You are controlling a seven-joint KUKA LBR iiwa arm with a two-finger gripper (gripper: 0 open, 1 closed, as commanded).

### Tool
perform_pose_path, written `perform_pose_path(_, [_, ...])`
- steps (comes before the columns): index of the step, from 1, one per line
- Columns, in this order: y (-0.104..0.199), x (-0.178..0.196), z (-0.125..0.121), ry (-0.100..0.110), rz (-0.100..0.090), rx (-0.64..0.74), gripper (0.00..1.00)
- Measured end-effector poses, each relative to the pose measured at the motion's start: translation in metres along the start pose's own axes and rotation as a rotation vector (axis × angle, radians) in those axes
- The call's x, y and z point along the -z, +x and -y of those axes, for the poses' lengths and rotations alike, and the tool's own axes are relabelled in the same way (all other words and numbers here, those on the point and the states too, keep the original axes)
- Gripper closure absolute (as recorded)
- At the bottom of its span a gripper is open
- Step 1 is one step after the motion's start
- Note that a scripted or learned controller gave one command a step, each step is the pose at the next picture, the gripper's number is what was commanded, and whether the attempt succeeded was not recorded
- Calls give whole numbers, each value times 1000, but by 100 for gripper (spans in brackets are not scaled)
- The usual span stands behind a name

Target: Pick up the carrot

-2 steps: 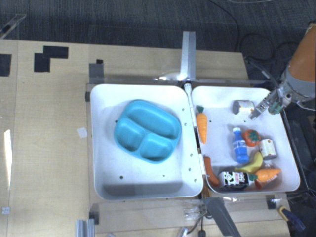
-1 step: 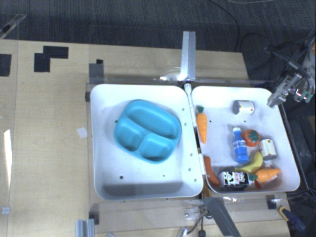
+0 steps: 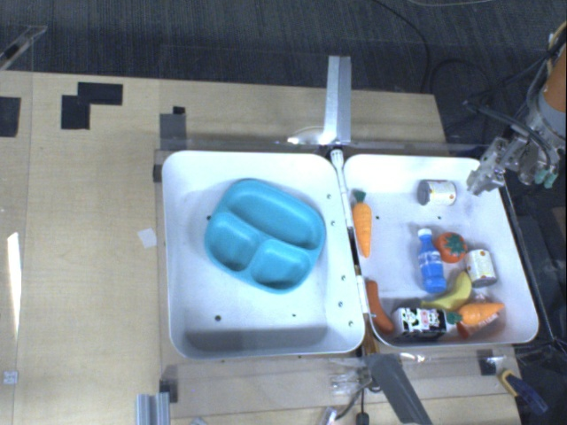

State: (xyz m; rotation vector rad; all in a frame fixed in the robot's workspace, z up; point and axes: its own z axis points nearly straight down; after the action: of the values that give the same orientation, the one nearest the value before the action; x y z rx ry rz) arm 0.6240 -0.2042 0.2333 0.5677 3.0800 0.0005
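Lying along the divider's right side: carrot (image 3: 361, 226), green top pointing away. Hovering at the right bin's (image 3: 523, 264) far right corner: tool (image 3: 485, 177) (grip state impossible to tell).

A single fixed camera looks down at a slant from above the bench (image 3: 80, 237), far enough off to take in both white bins whole. The left bin (image 3: 186, 317) sits mid-frame, the right bin (image 3: 518, 264) just beside it toward the right edge, dark floor (image 3: 221, 16) beyond them.
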Motion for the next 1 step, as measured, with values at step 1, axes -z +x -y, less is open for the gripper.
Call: perform_pose_path(1, [-24,-11,-9,0,4,273,100])
